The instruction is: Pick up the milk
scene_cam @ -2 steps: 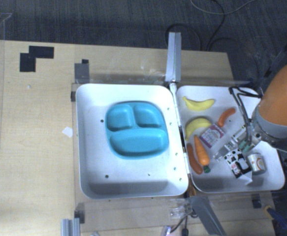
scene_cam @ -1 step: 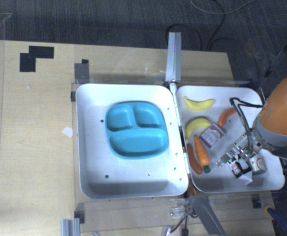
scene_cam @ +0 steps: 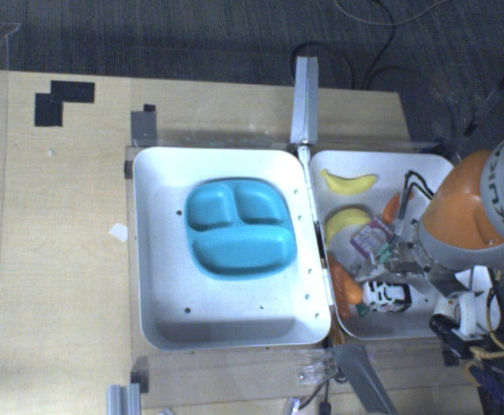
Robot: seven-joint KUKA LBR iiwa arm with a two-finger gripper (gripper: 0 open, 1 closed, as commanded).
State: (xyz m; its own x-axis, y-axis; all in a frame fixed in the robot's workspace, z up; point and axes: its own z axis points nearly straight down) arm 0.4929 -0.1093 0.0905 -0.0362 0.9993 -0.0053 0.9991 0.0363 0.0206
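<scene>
While the grey arm with its orange band [scene_cam: 468, 206] reaches in from the right edge of the frame, its gripper [scene_cam: 388, 262] hangs low over the right bin [scene_cam: 381, 156], in the lower right part of the picture. Whether the jaws are released or clenched cannot be told, as the wrist and its cables cover them from above. Just below the gripper, near the bin's lower wall, lies a white object with black markings [scene_cam: 388, 294], which looks like the milk, though it is too small and too hidden to be sure. An orange object [scene_cam: 348, 290] lies just beside it on the left, against the bin's left wall. Higher in the same bin sit a yellow banana [scene_cam: 349, 181] near the upper wall and a rounded yellow-green item [scene_cam: 345, 221] below it. The left bin [scene_cam: 161, 258], at the centre of the frame, holds a blue divided plate [scene_cam: 237, 226] with three compartments.
</scene>
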